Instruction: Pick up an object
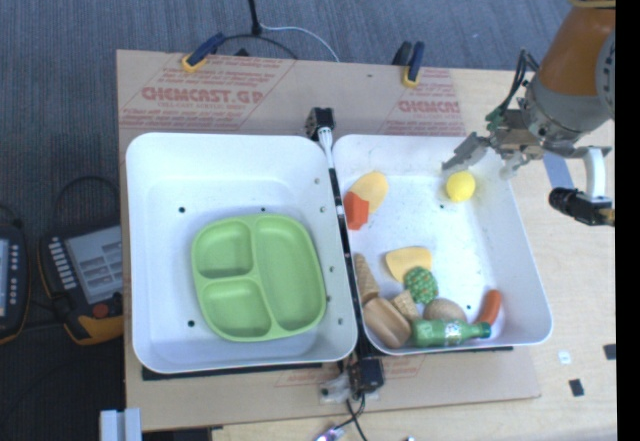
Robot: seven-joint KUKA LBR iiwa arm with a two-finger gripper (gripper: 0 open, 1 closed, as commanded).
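Arm (585, 49): cut off by the picture's right edge, upper part out of frame. Food pile at the right bin's (520, 229) near edge: items overlap, a green bottle (450, 333) covering parts behind it. Device (12, 274) on the floor: cropped by the left edge.

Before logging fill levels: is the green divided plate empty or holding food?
Empty: all three compartments of the green plate show bare green.

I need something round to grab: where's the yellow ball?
The yellow ball lies in the right bin, near its far edge, just below the gripper.
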